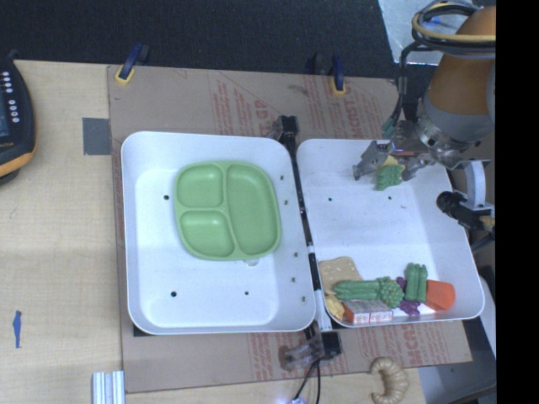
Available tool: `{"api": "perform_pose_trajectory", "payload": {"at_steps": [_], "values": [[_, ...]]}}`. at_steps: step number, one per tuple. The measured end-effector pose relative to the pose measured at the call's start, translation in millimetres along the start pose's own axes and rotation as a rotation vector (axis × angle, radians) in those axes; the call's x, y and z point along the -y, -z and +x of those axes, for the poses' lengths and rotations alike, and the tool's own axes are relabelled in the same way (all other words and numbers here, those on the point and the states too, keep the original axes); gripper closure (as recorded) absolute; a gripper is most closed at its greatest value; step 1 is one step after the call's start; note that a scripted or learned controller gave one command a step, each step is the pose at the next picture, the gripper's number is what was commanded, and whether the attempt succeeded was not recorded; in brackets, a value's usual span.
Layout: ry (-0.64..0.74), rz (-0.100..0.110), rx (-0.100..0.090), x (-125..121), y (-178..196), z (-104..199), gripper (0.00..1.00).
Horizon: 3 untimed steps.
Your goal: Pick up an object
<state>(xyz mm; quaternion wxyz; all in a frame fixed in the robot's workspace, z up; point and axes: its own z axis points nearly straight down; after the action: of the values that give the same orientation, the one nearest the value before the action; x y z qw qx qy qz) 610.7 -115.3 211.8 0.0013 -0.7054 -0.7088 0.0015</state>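
Apparently the jaws [389, 165], spread open with nothing gripped, straddle a small green piece [387, 178] at the right bin's [379, 242] far end, set low enough, I judge, to close on it for the pick.

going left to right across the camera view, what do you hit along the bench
black and orange handset → grey tape patch → left white bin → green divided plate → right white bin → gripper over a small green object
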Motion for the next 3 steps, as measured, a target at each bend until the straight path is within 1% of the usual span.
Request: {"api": "perform_pose_trajectory", "payload": {"at_steps": [1,2,3], "values": [[-0.004,0.008,0.001,11.9,-75.3,-49.9,0.00],[-0.001,-0.011,0.005,-48.5,-31.0,-99.0,0.00],[0.001,0.005,-0.001,-44.0,-93.0,-86.8,0.00]]}}
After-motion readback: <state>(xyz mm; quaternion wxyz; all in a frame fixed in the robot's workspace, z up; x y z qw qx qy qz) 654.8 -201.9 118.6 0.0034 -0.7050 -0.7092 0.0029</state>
